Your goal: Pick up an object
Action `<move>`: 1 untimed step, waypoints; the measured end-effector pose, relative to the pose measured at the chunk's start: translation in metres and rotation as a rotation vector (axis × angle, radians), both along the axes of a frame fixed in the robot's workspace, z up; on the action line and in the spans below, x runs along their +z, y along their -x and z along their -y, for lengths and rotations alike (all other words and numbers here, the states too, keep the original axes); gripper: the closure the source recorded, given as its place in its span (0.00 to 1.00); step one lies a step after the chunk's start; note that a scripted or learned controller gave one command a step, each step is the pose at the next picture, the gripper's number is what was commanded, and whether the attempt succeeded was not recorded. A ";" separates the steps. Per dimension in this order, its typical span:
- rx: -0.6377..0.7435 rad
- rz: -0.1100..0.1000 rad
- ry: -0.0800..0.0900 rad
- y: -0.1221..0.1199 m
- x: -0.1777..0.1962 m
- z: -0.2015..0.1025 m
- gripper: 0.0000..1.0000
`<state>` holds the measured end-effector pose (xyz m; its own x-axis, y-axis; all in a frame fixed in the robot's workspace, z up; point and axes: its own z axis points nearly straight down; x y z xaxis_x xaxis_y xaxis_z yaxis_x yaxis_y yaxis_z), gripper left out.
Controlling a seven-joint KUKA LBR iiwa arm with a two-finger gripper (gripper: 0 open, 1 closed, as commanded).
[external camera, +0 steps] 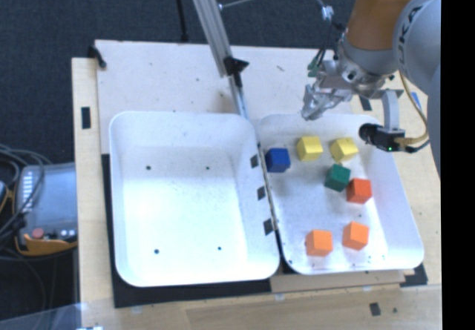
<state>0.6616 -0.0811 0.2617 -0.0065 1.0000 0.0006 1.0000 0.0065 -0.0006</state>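
Above right bin's (404, 236) far edge my end effector (315, 110) hangs, open/closed state unreadable, nothing visibly held. Nearest: yellow cube (309, 147). Pick not done.

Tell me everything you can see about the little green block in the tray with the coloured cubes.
The green block is a small, dark green cube with a matte look, perhaps wood or foam. It sits on the floor of the right bin, near the middle, turned a little askew to the bin's edges. A red-orange block lies right against its lower right side, seemingly touching. Two yellow blocks lie just beyond it, apart. The gripper hangs over the bin's far edge, well clear of it.
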 end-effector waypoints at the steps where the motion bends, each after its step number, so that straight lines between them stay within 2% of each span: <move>1: 0.000 -0.001 -0.001 -0.001 0.003 -0.045 1.00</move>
<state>0.6621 -0.0356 0.2647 -0.0061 1.0000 0.0013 1.0000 0.0061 -0.0019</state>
